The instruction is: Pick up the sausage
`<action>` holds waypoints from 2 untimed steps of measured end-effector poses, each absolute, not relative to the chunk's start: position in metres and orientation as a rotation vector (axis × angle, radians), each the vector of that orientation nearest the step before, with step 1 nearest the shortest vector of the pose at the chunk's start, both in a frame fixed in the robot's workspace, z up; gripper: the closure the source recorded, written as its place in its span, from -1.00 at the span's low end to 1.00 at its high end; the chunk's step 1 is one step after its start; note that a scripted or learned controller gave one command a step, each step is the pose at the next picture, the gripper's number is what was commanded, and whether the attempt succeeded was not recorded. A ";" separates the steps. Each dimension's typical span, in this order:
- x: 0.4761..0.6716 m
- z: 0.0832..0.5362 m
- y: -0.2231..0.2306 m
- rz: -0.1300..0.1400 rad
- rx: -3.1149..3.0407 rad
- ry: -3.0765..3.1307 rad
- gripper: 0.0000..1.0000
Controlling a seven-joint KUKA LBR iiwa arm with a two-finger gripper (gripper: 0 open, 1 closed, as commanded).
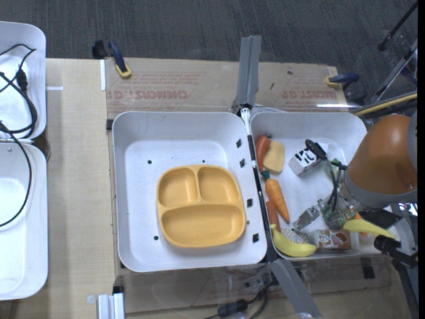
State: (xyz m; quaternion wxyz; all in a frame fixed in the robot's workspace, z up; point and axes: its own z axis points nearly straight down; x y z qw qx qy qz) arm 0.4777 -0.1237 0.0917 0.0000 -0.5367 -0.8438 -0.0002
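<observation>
Camera view: the gripper (317, 212) hangs low in the right bin (345, 121), open or closed I cannot tell. What looks like the sausage (263, 146) lies far-left of it, lengthwise along the left wall.

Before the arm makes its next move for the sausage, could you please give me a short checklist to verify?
1. Gripper over the right bin: ok.
2. Target identified: cannot tell; the reddish piece by the dividing wall may be it.
3. Room around that piece: not ok; carrot and banana crowd it.
4. Yellow plate out of the way, in the left bin: ok.
</observation>
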 end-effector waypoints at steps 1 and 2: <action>0.479 0.191 -0.063 0.000 -1.417 -2.805 -1.00; 0.480 0.095 -0.130 -0.002 -1.182 -2.919 -1.00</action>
